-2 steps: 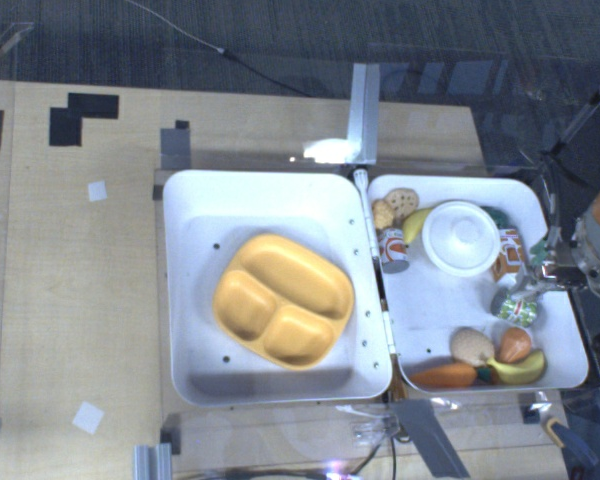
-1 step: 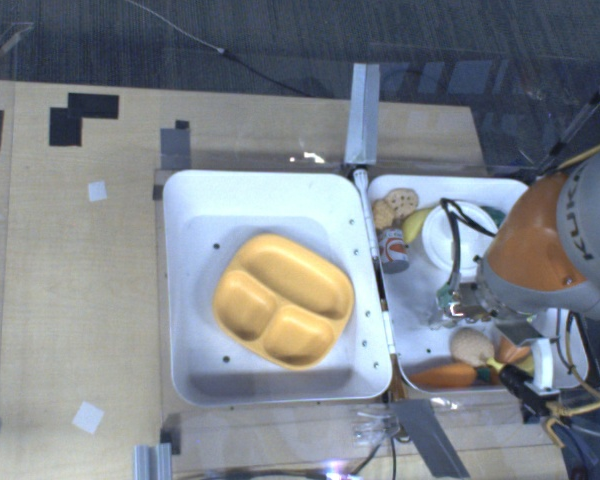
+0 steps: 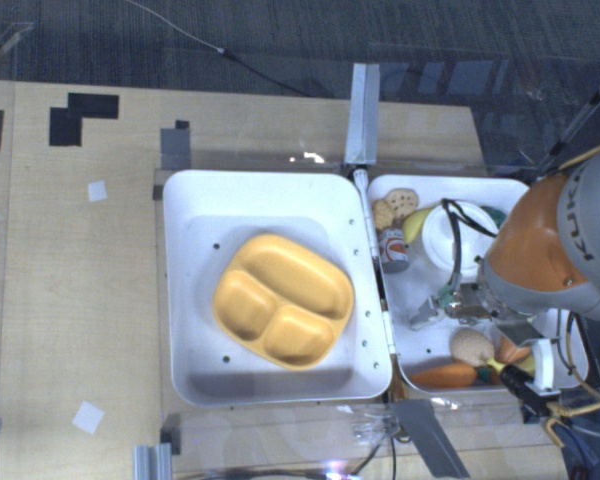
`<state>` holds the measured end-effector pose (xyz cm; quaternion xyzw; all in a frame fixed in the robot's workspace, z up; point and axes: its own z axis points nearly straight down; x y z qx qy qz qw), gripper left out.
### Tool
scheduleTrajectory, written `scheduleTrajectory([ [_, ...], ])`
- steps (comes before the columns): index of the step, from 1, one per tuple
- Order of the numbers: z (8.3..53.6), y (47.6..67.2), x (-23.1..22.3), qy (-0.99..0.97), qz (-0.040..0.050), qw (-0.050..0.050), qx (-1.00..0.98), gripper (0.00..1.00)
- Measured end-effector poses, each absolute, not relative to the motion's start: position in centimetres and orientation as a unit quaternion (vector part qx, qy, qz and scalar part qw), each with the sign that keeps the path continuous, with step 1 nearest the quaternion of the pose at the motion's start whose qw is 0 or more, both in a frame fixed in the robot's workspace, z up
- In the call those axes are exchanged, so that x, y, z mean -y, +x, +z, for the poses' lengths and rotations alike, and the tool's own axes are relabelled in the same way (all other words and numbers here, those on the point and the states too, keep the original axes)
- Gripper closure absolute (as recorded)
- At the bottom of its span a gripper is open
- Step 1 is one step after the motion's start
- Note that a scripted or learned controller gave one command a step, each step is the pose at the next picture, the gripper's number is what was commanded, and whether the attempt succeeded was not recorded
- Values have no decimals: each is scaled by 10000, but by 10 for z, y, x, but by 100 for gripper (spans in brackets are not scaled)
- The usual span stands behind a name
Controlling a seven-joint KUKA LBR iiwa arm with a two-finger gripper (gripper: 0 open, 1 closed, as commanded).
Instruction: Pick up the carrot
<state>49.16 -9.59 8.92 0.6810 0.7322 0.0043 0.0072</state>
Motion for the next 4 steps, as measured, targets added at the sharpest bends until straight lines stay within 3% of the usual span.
scheduleTrajectory([
  [1,173,489,97,7552,27,28,-6554,0],
  [2,89,490,84,8104,45,37,-5859,0],
  [3,90,488,84,8884,23,12,-4591,0],
  [4,102,491,82,8864,50,19,-4629,100],
])
